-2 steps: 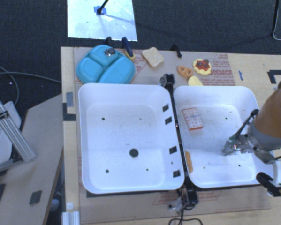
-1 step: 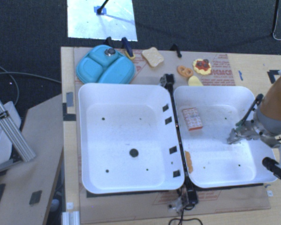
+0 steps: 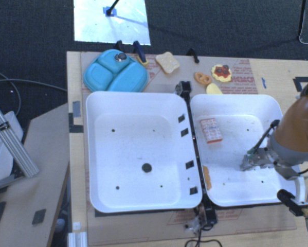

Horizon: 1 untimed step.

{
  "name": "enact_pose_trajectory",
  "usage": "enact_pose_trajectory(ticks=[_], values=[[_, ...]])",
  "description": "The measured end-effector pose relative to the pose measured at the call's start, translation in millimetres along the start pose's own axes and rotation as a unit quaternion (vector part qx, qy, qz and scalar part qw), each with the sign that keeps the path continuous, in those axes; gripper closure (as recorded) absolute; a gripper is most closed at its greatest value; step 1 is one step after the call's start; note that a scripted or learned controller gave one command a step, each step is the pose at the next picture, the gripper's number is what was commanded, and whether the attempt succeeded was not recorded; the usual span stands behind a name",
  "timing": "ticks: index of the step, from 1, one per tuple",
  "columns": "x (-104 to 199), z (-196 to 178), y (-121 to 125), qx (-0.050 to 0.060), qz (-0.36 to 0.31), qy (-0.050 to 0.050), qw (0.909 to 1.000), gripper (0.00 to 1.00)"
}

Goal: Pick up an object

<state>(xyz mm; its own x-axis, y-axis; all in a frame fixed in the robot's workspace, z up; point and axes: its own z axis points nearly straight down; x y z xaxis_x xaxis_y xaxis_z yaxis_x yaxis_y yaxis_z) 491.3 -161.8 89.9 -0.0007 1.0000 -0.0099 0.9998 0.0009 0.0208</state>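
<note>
A small pink-and-white box [image 3: 211, 130] lies in the right bin [image 3: 231, 197], toward its back left. A thin orange piece [image 3: 206, 178] rests against that bin's left wall. A small dark round object [image 3: 146, 167] sits in the left bin [image 3: 100, 153]. My gripper [image 3: 250, 162] is low in the right bin, right of centre, about a hand's width to the right of and nearer than the pink box. Nothing shows between its tips.
Behind the bins on the bench lie a blue divided plate [image 3: 116, 72], a toast slice [image 3: 167, 62], a pretzel [image 3: 202, 77], a small pizza toy [image 3: 221, 72] and a yellow piece [image 3: 213, 89]. A black clip strip [image 3: 188, 133] joins the bins.
</note>
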Motion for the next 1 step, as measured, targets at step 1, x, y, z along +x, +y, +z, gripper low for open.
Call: enact_pose_trajectory(ticks=[1], values=[[-15.7, -45.2, 3.0, 0.008, 0.0, 0.004, 1.0, 1.0]])
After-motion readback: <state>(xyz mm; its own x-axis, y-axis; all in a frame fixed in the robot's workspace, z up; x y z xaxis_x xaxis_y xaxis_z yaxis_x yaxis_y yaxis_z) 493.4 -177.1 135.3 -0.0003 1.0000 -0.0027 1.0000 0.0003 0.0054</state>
